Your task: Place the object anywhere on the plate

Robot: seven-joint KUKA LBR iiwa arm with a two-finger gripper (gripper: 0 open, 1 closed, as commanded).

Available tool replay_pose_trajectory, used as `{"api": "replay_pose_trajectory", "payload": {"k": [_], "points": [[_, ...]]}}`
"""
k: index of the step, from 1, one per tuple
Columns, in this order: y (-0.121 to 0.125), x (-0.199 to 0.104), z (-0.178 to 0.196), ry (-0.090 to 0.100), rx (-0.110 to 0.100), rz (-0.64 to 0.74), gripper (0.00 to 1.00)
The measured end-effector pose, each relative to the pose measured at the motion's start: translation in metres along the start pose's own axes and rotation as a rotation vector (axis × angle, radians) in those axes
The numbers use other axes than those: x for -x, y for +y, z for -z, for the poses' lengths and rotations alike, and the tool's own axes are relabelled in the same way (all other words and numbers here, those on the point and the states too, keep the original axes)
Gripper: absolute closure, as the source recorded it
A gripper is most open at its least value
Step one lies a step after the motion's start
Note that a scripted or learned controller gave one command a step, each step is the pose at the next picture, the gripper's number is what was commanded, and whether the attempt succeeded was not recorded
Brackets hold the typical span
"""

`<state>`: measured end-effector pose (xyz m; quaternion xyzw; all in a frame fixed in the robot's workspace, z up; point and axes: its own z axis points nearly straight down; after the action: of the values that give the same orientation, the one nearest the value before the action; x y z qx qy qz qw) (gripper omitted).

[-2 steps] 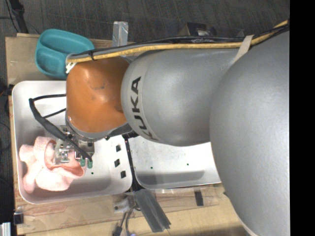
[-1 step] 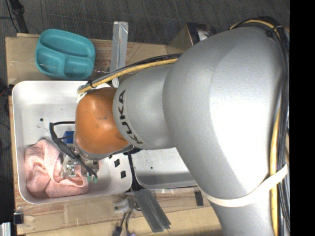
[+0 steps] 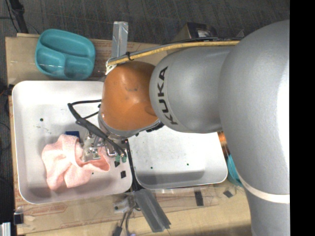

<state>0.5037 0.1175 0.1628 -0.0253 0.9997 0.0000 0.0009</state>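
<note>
Gripper (image 3: 92,150) lowered onto pink cloth (image 3: 63,163) in the left bin (image 3: 29,107).
Finger state cannot be told; the teal plate (image 3: 65,53) lies outside the bin, unreached.

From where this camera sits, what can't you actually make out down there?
- Gripper, camera view: over the pink cloth in the left bin; small metal parts blur together, so whether it grips the cloth is unclear.
- Blue thing: just a sliver beside the cloth, too small to identify.
- Right bin: the arm hides most of it.
- Teal plate: fully visible, behind the left bin.
</note>
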Motion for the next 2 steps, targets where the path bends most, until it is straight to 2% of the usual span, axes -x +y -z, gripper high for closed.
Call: {"api": "replay_pose_trajectory", "payload": {"k": [1,2], "points": [[-0.066,0.038,0.029,0.000,-0.001,-0.017,1.00],[-0.015,0.039,-0.016,0.006,-0.002,-0.407,1.00]]}}
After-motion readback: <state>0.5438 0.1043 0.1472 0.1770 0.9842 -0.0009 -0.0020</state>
